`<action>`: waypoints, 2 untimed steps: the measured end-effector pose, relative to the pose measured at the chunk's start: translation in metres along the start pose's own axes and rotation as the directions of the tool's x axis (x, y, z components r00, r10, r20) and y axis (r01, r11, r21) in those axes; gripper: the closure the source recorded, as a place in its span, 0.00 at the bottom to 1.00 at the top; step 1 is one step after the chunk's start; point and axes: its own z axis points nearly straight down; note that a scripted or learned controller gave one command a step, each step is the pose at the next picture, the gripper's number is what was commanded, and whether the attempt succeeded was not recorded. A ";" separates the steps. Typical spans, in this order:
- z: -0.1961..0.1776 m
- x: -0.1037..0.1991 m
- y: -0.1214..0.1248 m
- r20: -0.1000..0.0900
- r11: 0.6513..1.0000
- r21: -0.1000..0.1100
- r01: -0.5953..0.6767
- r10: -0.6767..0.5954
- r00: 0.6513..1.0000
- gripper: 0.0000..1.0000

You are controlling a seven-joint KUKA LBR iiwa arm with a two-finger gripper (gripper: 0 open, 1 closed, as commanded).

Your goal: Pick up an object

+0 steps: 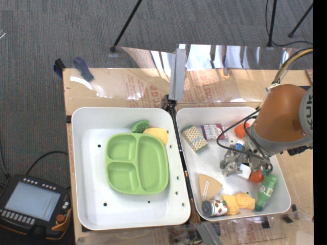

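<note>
Camera view: your gripper sits low in the right bin, toys at 6 o'clock; can't tell its state.

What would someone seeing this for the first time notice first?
Probably the bright green three-compartment plastic tray in the middle of the left white bin. Next, the grey arm's big orange band looming over the right white bin, with the hand low among small scattered food toys.

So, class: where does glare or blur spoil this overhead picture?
Camera view: glare streaks the clear panel behind the bins; the bench top shines too; the gripper looks soft and cluttered; the green tray is evenly lit and sharp.
</note>
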 end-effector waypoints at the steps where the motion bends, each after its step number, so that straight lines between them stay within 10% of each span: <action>1: -0.065 -0.024 0.039 0.002 0.961 0.001 -0.275 0.275 0.961 1.00; 2: 0.009 -0.009 0.065 -0.007 0.985 0.001 -0.170 0.170 0.985 1.00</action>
